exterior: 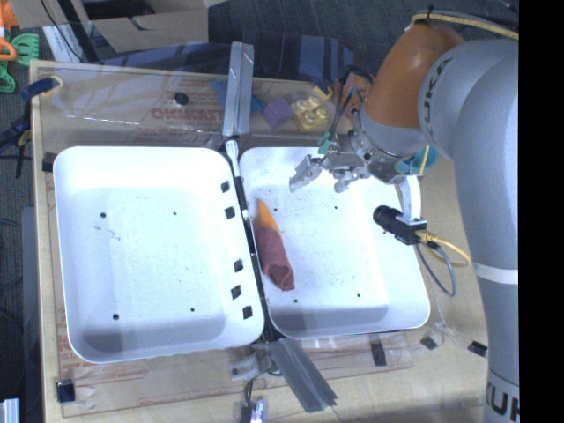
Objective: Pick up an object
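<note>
A long thin object [273, 246], orange at its upper end and dark red below, lies in the right bin [352, 315] close to its left wall. My gripper [322, 174] hangs over the upper part of that bin, up and to the right of the object and apart from it. Its two grey fingers [302, 173] are spread, with nothing between them.
The left bin [132, 342] sits beside the right one, with a ridge of black clips [236, 263] between them. A purple block [277, 111] and a yellow object [312, 111] lie behind the bins. A black fitting [397, 224] and yellow cable [445, 247] hang by the right bin's right rim.
</note>
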